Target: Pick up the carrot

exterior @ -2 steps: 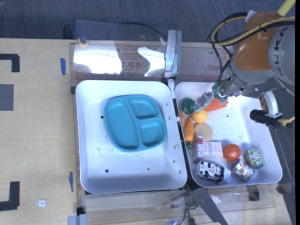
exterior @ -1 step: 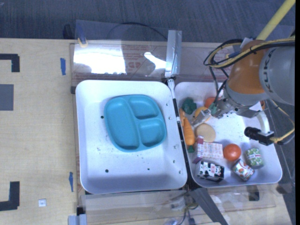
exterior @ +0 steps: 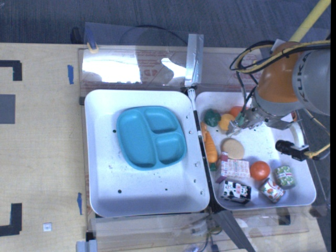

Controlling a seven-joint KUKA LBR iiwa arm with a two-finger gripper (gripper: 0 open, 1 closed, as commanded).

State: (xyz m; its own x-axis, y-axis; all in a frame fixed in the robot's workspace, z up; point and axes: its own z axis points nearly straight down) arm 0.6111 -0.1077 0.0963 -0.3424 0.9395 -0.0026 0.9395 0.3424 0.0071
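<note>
Lying along the left wall of the right bin (exterior: 307, 190), the carrot (exterior: 210, 147) is seen lower-left of the gripper (exterior: 240, 124), clearly apart from it. Whether the gripper is released or clenched cannot be told.

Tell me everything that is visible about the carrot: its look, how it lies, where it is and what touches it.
The carrot is orange, smooth like a plastic toy, with a small green top at its lower end. It lies flat and lengthwise along the left wall of the right bin, close to the divider between the two bins. Its green end seems to touch the pink and white packet. A tan round piece lies just to its right. The claw is apart from it.
</note>
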